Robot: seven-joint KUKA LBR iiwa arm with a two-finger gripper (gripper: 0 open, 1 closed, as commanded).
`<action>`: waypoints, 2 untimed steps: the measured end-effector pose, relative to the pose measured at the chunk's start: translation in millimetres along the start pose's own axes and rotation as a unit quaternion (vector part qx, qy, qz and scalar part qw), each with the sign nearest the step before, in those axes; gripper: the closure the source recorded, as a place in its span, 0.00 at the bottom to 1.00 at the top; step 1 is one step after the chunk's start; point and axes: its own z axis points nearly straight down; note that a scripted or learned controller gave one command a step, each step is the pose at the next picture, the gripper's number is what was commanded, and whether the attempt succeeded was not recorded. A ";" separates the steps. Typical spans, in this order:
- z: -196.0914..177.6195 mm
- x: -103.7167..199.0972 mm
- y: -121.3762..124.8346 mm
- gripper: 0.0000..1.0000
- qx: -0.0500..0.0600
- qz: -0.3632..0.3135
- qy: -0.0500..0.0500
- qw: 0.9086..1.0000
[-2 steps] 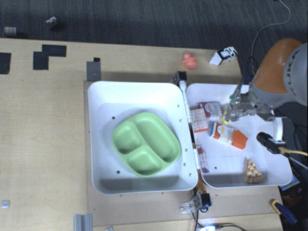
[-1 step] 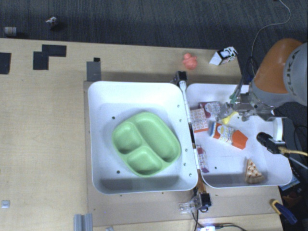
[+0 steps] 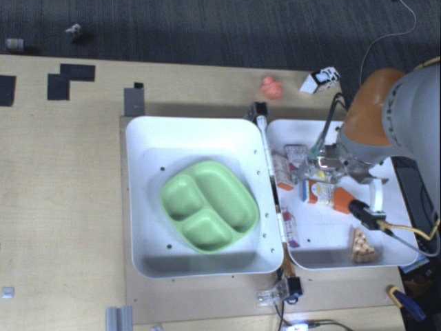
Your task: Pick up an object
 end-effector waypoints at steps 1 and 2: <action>-10.7 1.1 1.2 1.00 -0.002 -0.001 0.000 1.000; -10.6 1.1 1.1 0.00 -0.002 -0.001 0.000 1.000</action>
